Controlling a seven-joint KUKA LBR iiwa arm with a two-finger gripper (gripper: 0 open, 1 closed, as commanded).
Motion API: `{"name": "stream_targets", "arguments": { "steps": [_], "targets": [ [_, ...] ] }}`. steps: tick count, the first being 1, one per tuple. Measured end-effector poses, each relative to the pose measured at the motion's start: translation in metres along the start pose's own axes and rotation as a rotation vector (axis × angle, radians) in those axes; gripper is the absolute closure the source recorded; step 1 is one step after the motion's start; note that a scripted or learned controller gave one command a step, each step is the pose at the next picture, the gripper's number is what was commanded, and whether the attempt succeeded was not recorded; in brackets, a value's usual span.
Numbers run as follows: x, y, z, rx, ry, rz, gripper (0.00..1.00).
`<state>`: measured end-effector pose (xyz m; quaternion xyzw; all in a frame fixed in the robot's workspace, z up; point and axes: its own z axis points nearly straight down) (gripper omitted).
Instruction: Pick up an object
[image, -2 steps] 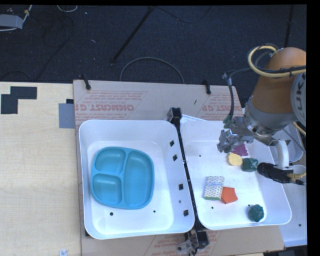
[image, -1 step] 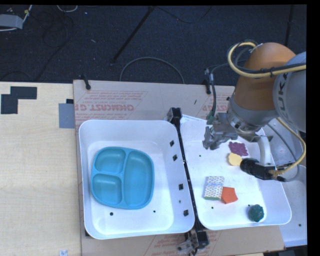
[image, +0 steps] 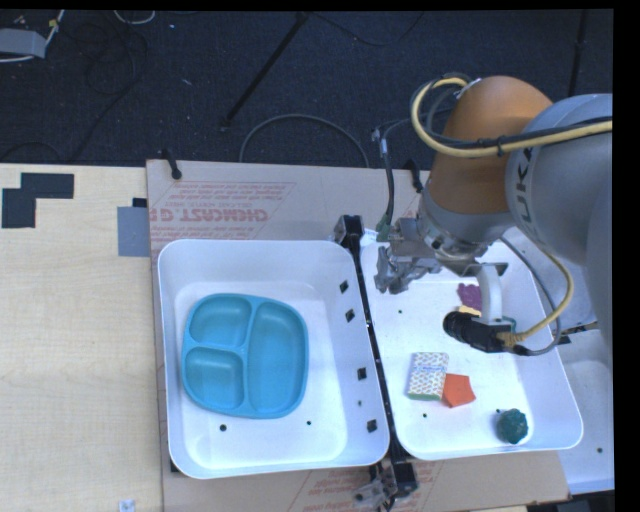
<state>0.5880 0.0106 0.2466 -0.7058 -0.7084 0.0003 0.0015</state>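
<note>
The gripper (image: 392, 272) is being held low over the upper left corner of the right bin (image: 560, 440); whether it is closed or released cannot be told, and nothing is being seen in its hold. The pick is therefore being judged as not yet done. In that bin a purple piece (image: 469, 295), a patterned block (image: 428, 376), an orange block (image: 458, 390) and a teal ball (image: 512, 425) are lying apart from it. In the left bin (image: 180, 265) a blue divided plate (image: 244, 354) is lying.

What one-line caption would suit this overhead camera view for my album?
Robot arm's gripper hovers over the right bin of small objects; a blue divided plate lies in the left bin.
</note>
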Motion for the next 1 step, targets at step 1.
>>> {"name": "stream_targets", "arguments": {
  "steps": [1],
  "targets": [
    [0.0559, 0.0070, -0.0039, 0.000, 0.000, -0.001, 1.00]
  ]
}}
